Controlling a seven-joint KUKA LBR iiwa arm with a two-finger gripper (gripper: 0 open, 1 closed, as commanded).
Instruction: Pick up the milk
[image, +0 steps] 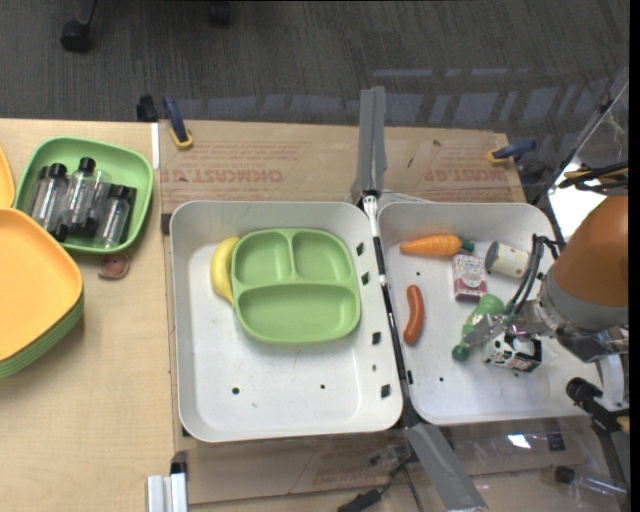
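The milk (468, 277) is a small pink-and-white carton in the right bin (440, 395), just below the carrot (432, 245). My gripper (508, 345) is low in the same bin, to the right of and nearer than the carton, and apart from it. It hangs beside a green toy vegetable (481, 318). A small black-and-white shape (517, 356) sits right under the gripper; I cannot tell whether it is part of the gripper or a separate item. The arm's orange band (603, 262) covers the bin's right edge.
A red sausage (413, 312) lies at the right bin's left side and a beige cylinder (507, 260) lies right of the carton. The left bin (280, 400) holds a green divided plate (296, 283) and a banana (221, 270). A green tray of bottles (85, 195) and orange plates (35, 295) sit far left.
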